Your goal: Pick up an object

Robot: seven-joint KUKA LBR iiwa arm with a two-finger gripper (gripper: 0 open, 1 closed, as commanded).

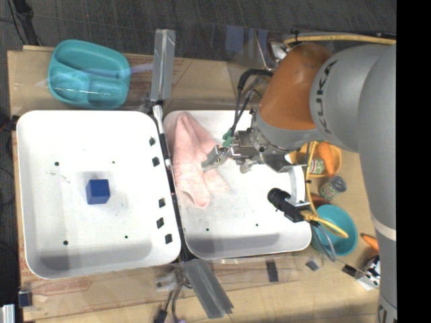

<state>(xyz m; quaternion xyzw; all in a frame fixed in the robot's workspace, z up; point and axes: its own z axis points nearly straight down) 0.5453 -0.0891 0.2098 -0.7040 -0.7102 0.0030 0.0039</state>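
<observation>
Crumpled pale pink cloth in right bin, pincer beside it, grip state unclear.

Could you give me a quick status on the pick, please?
Gripper low in right bin, at pink cloth. Nothing seen held. Blue cube alone in left bin.

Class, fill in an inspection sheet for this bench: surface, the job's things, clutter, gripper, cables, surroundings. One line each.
Surface: two white bins side by side, left bin and right bin, on a wooden bench.
Job's things: blue cube in the left bin; pink cloth in the right bin.
Clutter: teal container behind the left bin; teal bowl right of the right bin.
Gripper: gripper over the cloth's right edge.
Cables: black cables at the wrist.
Surroundings: dark floor.
</observation>
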